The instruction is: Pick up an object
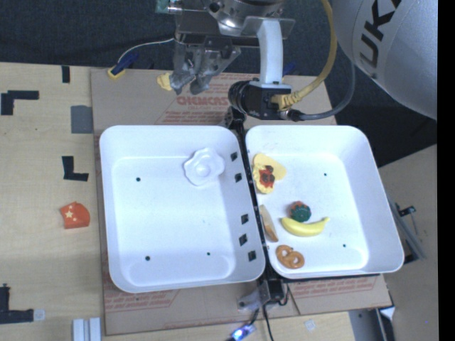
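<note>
My gripper [190,85] hangs high over the cardboard behind the left bin [121,190], its fingers drawn together with nothing between them. A white fried-egg toy [202,166] lies at the back right of the left bin, below and in front of the gripper. The right bin [355,190] holds a yellow-and-red piece [267,174], a tan stick [268,224], a small green-and-red ball [299,210], a banana [304,226] and a pretzel [290,256], all along its left half.
A red toy [75,215] sits on the bench left of the bins. A small yellow piece [165,82] lies on the cardboard just left of the gripper. Black clips [245,219] line the divide between the bins. Cables [313,98] loop behind the right bin.
</note>
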`<action>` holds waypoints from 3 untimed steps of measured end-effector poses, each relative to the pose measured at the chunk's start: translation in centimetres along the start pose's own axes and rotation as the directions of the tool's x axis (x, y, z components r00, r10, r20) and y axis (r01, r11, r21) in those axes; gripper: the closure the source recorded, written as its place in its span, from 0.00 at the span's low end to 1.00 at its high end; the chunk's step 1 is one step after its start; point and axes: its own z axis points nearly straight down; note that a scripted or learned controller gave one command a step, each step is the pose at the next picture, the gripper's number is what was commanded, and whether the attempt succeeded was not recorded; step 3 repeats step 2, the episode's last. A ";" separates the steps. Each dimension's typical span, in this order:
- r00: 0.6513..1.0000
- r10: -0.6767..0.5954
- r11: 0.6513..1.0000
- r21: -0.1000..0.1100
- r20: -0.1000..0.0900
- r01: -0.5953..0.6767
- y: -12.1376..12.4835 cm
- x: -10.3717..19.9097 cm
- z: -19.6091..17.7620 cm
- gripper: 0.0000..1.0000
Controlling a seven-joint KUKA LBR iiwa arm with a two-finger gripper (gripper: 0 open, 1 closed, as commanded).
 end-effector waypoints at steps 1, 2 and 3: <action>1.000 0.002 1.000 -0.008 -0.001 -0.002 0.4 0.0 -0.2 0.00; 1.000 0.000 1.000 -0.006 0.000 0.000 0.4 0.1 -1.2 1.00; 1.000 0.000 1.000 -0.006 0.000 0.000 0.4 0.1 -1.2 1.00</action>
